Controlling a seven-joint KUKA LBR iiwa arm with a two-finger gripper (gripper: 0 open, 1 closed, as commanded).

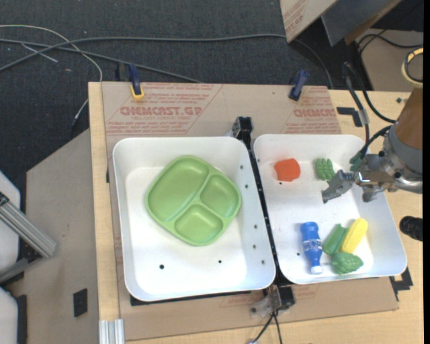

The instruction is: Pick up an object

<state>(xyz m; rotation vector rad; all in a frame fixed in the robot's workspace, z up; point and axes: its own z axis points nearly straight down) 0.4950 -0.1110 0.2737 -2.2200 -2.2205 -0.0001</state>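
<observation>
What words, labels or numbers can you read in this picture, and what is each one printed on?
"CHEMCAST GP", red print on the board's protective paper, left.
The same red print at right: partly legible.
Smaller red lines around both: too small to read.
Print on the cardboard box at top: blurred.

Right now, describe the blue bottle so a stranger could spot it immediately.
Look in the right bin, the one the arm reaches over. Near its front edge lies the blue bottle, white cap pointing forward. It is the only blue item there, with the corn and green pieces to its right.
</observation>
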